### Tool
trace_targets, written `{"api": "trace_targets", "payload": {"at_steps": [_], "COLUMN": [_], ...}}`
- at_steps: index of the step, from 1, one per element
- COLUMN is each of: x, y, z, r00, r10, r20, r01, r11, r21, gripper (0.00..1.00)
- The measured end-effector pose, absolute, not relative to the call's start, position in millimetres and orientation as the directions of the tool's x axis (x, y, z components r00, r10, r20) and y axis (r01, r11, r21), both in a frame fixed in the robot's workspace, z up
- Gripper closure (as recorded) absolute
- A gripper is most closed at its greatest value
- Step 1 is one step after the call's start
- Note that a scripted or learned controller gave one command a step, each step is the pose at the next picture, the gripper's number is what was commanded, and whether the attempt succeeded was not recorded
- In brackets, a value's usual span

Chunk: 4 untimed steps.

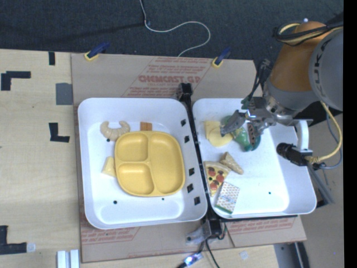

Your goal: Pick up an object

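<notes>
A green thing [246,139] is seen right at the hand [241,126], in the right bin [290,194]. It lies just under the hand's two fingers [230,125], which are spread apart, so the hand is open. One finger is seen to the left of the green thing and the other one above it. Whether the green thing is touched by the fingers cannot be told. It is not seen to be lifted.

A yellow lump [215,133] is found just to the left of the hand, near the bin's left wall. Below the hand, a small tan wedge [231,163] is laid, and a pizza slice toy [215,176] is beside it. Further below, a small packet [227,196] is set near the bin's front edge.

Far to the left of the hand, in the left bin [92,205], a yellow plate [149,163] with three parts is placed. A tan curl [114,129] is seen touching the plate's top edge.

Both bins are set on cardboard [162,80] on the worktop [33,166].
</notes>
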<state>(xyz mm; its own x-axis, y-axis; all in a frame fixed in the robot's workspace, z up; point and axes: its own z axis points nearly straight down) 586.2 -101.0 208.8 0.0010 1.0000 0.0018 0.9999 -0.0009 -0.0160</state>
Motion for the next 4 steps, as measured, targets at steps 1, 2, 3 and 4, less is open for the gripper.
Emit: {"api": "trace_targets", "payload": {"at_steps": [1, 2, 3, 4], "x": [589.0, 588.4, 583.8, 583.3], "y": [-101, -102, -100, -99], "z": [217, 174, 109, 83], "r00": [-0.002, -0.002, -0.002, -0.002], "r10": [1.000, 1.000, 1.000, 1.000], "r20": [0.001, -0.001, 0.000, -0.001], "r01": [1.000, 1.000, 1.000, 1.000], "r11": [0.002, 0.002, 0.002, 0.002], "r21": [-0.002, -0.005, -0.008, -0.003], "gripper": [0.00, 0.00, 0.00, 0.00]}}
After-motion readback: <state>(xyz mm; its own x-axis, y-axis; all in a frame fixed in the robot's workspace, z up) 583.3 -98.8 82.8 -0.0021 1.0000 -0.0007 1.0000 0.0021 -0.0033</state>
